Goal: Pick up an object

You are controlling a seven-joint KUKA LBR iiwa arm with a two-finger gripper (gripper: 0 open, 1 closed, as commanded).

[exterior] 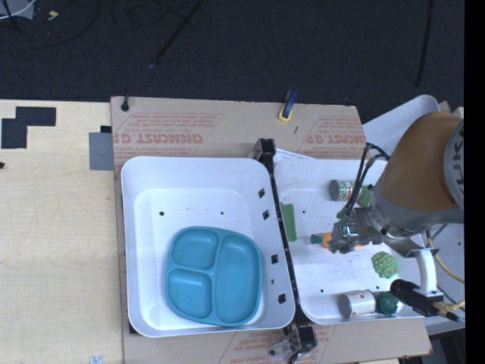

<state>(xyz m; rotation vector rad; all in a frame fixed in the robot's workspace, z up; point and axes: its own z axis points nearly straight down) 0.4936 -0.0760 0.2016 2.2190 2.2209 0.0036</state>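
The claw [342, 237] was seen lowered into the right bin [303, 279], directly over a small orange object [326, 240] — whether it was clenched could not be told. A green strip [289, 222] lay to its left, a knobbly green ball [384, 264] just right and below, a grey cylinder [357, 304] further below. Well to the left, a blue divided plate [214, 276] was seen in the left bin [151, 180].
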